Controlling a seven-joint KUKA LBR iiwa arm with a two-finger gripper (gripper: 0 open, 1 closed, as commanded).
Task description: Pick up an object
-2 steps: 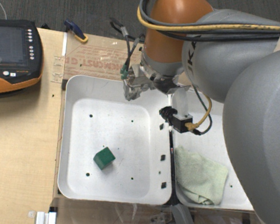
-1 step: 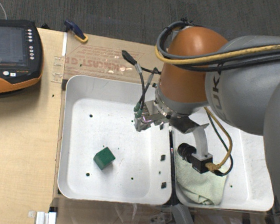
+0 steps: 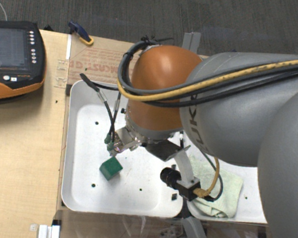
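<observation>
- Claw (image 3: 115, 147) sits low over left bin (image 3: 73, 187), under the orange wrist band (image 3: 156, 89); can't tell its state, tips too small & dark.
- Green block (image 3: 110, 168) just below claw, on bin floor, tilted; touching or apart — can't tell.
- Pale green cloth (image 3: 224, 192) in right bin, well to claw's right.
- Control pendant (image 3: 8, 60) on bench far left of claw.

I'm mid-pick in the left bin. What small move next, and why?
Probably ease the end effector slightly down and toward the green block. It sits just above the block in the picture, apart from it, with nothing seen between its fingers.
</observation>
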